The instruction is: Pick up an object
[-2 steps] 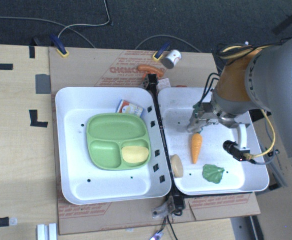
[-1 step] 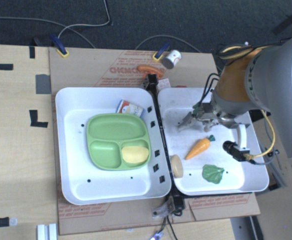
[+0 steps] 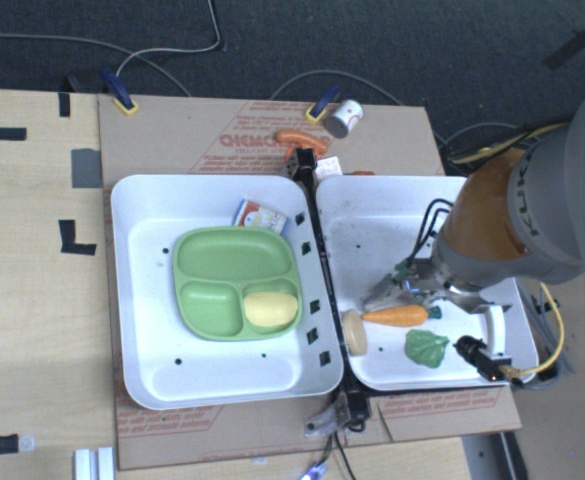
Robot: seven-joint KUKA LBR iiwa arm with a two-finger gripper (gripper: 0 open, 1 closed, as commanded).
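I count two white bins: the left bin point(image 3: 132, 268) holds one green divided plate point(image 3: 234, 273) with one yellow piece point(image 3: 271, 309) in its near right compartment, plus one small carton point(image 3: 261, 215) tucked at the plate's far edge. In the right bin point(image 3: 372, 203) I see one orange carrot point(image 3: 396, 316), one green leafy toy point(image 3: 426, 348) just near of it and one tan piece point(image 3: 353, 333) at the carrot's left end. The gripper point(image 3: 404, 283) sits low over the carrot's far side; I cannot tell how it is set.
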